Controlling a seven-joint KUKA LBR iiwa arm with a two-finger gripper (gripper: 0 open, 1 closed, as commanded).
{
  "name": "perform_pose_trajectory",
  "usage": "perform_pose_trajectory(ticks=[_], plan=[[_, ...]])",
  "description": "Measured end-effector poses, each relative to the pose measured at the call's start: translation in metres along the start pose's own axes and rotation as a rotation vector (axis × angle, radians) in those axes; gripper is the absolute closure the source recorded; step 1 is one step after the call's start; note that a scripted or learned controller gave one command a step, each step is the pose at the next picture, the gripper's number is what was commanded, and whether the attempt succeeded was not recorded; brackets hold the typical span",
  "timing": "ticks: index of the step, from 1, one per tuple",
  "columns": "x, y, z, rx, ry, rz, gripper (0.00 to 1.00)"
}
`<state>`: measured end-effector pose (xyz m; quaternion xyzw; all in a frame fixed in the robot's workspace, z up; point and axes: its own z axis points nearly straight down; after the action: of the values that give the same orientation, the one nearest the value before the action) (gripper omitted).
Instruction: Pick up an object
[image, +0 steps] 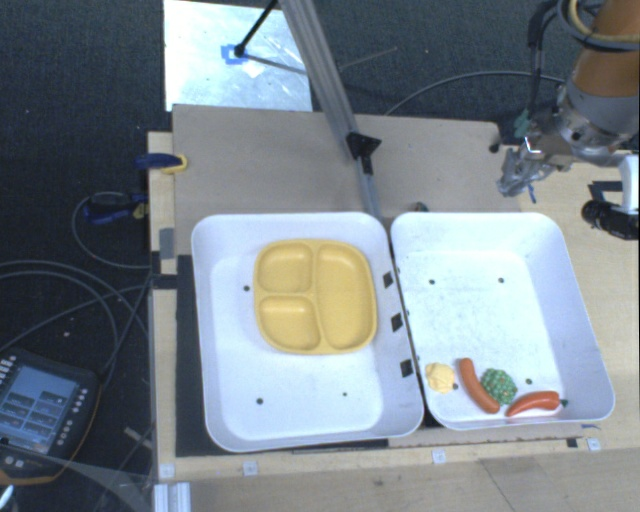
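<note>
Several small food toys lie along the front edge of the right bin: a yellow lump, an orange-red sausage, a green broccoli piece and a second red sausage. My gripper hangs above the bench just beyond the right bin's far rim, well away from the toys. Nothing shows between its fingers.
A yellow three-compartment plate rests in the left bin. A slanted metal pole crosses the back of the bench. Cables and a handheld pendant lie off the bench at left.
</note>
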<state>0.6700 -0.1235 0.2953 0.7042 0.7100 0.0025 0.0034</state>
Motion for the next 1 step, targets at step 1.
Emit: perform_pose_trajectory(ticks=[1], plan=[[0.0528,-0.0056,0.0055,0.006,0.003,-0.003,1.00]])
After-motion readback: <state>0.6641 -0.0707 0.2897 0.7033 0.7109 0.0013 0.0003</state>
